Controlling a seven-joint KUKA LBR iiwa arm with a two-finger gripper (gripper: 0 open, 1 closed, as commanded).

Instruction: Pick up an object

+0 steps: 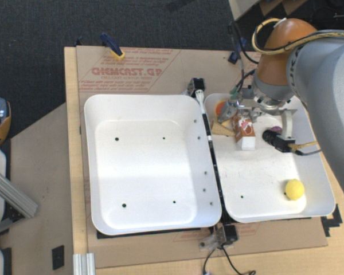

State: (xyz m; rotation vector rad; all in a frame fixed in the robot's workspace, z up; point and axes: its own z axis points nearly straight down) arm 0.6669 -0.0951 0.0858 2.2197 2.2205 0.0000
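Single fixed camera, mounted above the cardboard-topped bench (pixel 132 67) and looking down at a slant. Moderate standoff: left bin (pixel 143 171) sits at frame centre, right bin (pixel 258 176) toward 3 o'clock. Arm (pixel 327 79) enters at 2 o'clock. Dark floor (pixel 46 16) borders the bench from 9 to 12 o'clock.

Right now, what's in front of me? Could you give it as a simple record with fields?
arm: grey with an orange band, reaching in from the right
gripper: low over the far end of the right bin
right bin: white, shallow, holds all the objects
under gripper: brown-and-white object; grip cannot be judged
beside it: orange object, towards the far-left corner
yellow ball: alone near the near-right corner
left bin: white, shallow
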